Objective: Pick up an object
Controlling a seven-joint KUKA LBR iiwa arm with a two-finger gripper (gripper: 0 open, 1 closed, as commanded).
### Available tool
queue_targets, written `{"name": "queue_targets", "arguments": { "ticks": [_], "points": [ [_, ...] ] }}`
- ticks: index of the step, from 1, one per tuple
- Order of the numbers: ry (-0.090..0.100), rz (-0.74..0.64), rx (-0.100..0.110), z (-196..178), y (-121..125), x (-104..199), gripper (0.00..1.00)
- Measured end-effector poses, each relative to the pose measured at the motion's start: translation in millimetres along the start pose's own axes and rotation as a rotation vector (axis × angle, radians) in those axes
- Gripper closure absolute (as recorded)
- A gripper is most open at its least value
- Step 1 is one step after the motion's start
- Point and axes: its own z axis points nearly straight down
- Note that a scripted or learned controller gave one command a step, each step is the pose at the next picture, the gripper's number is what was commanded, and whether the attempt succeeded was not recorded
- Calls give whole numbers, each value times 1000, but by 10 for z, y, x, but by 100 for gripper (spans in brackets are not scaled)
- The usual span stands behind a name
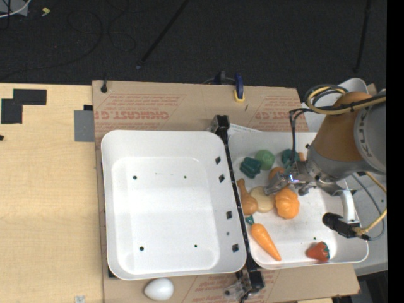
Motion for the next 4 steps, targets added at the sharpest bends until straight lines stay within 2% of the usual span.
{"name": "queue_targets", "arguments": {
  "ticks": [1,2,3,4],
  "points": [
    [-6,-6,-4,94,479,548,0],
    [1,0,-6,-17,476,546,100],
    [0,-5,-10,-2502,506,687,100],
    [5,-11,1,-2987,567,1480,100]
  ]
}}
